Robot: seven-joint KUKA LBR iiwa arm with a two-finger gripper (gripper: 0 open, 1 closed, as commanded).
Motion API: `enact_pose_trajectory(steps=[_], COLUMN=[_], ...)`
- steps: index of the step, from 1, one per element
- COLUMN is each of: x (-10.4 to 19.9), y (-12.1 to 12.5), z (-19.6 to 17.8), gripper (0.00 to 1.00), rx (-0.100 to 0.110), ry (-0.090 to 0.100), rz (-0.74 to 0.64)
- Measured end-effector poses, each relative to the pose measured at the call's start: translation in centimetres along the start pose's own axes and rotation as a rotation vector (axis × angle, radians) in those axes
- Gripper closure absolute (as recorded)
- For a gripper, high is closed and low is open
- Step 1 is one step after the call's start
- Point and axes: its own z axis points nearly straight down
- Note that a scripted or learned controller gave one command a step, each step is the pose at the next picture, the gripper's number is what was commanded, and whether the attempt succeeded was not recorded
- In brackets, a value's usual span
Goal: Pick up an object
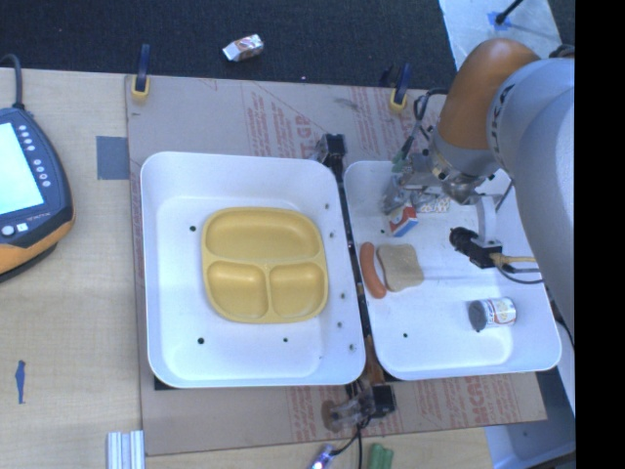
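Hovering low over the far end of the right bin (527,355), the hand (408,201) sits right above a small red, white and blue object (403,223), which looks like the pick it is lining up. Whether it is clenched or released I cannot tell; the wrist hides too much. Just nearer the camera lie a hot dog (371,270) and a slice of bread (399,266), touching side by side, with a small can (491,313) well apart on its side. Over in the left bin (166,262) a yellow divided plate (264,263) sits centred, likely awaiting whatever gets lifted.
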Motion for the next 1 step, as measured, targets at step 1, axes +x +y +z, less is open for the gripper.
enact_pose_trajectory(steps=[1], x=[7.40], y=[-5.64], z=[-8.99], gripper=[1.00], rx=[0.000], ry=[0.002], rz=[0.005])
